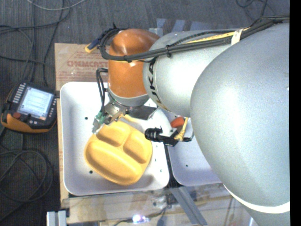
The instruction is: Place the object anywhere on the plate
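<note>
Mostly, arm hides right bin.

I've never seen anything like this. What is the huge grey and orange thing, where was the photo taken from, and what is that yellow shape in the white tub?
The big grey shape with the orange band is a robot arm, reaching in from the right. The one camera sits above the bench and looks down at a slant, so the arm looms large and hides much of the scene. Below it are two shallow white bins: the left bin and, mostly covered, the right bin. The yellow shape is a plate with compartments, lying in the left bin. The arm's tool hangs just above the plate's upper edge; I cannot tell whether it holds anything. A small orange-red object peeks out near the bins' divide. On the floor at left lies a handheld control screen.
</note>
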You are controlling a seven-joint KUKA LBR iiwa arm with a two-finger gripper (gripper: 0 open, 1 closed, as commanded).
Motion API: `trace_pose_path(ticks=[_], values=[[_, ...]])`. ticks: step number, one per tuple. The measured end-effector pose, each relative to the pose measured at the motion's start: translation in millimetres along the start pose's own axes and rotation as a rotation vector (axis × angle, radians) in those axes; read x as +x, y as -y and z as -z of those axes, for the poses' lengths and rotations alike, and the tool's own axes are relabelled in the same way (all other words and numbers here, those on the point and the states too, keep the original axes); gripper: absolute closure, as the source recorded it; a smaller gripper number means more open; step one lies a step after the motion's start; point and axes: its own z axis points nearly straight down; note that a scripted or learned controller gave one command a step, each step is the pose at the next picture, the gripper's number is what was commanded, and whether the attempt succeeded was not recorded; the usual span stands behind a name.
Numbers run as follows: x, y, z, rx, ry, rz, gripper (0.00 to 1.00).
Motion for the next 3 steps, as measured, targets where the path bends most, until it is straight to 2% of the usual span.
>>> trace_pose_path(ticks=[1, 2, 3], values=[[-15, 17, 93, -0.001, 0.001, 0.088, 1.00], [6, 82, -5, 0.001, -0.003, 0.243, 1.00], [32, 6, -32, 0.000, -0.001, 0.370, 1.00]])
